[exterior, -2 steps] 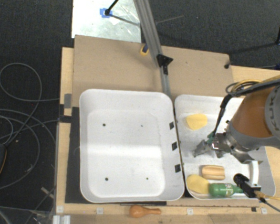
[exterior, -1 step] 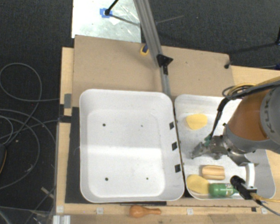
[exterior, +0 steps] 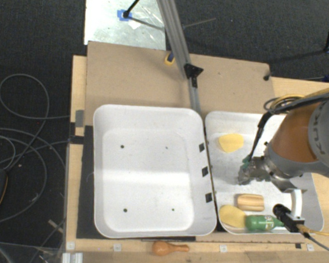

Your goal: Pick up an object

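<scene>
While the gripper [exterior: 248, 174] hangs over the right bin [exterior: 224, 124] — finger state unclear | bread roll [exterior: 250, 202] nearby — bottle [exterior: 262, 222] beside it.

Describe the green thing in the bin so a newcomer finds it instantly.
Look at the right bin, the one under the arm. Along its near rim three things lie close together: a tan block, a yellow lump and a green bottle. The bottle lies on its side just right of the lump, the sole green item there.
</scene>
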`<action>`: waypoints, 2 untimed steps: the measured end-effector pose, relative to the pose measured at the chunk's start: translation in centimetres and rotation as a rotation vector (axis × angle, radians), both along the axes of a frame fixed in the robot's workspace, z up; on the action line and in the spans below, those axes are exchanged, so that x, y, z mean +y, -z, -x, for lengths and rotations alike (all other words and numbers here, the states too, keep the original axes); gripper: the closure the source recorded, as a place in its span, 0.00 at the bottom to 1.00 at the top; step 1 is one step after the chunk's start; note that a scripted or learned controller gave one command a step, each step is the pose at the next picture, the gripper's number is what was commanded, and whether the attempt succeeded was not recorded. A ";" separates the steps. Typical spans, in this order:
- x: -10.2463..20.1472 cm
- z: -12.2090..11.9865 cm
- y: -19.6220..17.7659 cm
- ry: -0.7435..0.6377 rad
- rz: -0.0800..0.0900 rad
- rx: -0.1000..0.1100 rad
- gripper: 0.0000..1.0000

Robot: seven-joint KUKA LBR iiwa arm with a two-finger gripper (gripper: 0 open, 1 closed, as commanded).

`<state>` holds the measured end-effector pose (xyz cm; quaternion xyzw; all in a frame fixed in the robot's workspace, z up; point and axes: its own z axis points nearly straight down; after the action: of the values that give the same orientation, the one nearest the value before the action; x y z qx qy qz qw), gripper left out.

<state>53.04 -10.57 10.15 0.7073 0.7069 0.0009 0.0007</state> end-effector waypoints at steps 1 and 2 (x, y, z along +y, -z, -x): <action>-0.4 -0.7 -6.2 -0.006 0.002 -0.006 1.00; -0.4 -0.9 -11.6 -0.006 0.002 -0.005 1.00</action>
<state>53.96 -11.01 21.76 0.7051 0.7091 0.0022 0.0032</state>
